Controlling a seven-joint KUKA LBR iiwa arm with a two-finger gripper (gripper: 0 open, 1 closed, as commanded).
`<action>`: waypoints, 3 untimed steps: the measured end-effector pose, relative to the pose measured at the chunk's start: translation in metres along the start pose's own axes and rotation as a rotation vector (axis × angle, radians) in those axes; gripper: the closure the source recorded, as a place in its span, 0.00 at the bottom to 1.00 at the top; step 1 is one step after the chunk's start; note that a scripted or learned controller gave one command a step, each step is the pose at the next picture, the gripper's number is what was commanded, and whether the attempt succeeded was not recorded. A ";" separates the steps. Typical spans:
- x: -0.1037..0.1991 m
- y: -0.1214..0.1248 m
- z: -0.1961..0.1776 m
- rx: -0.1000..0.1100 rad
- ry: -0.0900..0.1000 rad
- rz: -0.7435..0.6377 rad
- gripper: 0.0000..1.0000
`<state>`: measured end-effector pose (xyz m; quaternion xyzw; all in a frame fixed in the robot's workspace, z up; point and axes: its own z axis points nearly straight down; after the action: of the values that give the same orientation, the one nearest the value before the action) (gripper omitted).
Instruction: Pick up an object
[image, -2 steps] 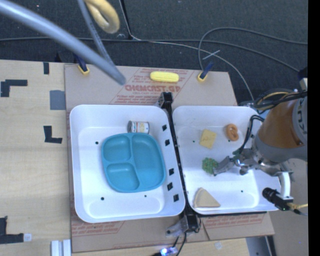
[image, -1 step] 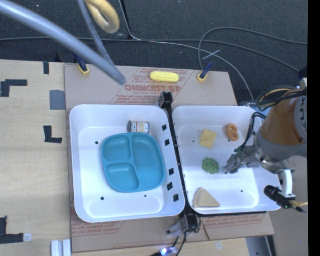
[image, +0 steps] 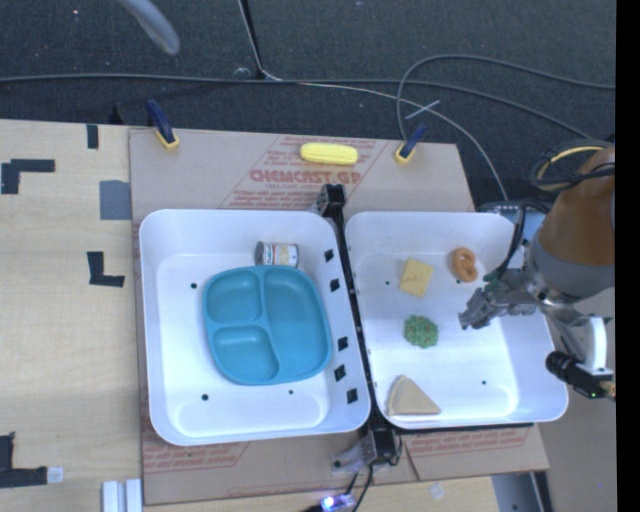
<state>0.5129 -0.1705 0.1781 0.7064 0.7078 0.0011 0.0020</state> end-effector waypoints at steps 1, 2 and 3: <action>0.004 -0.008 -0.049 0.001 0.000 0.001 1.00; 0.004 -0.007 -0.090 0.001 0.000 0.000 1.00; 0.052 0.005 -0.091 0.004 0.002 -0.004 1.00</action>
<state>0.5175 -0.1186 0.2693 0.7051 0.7091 0.0003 0.0001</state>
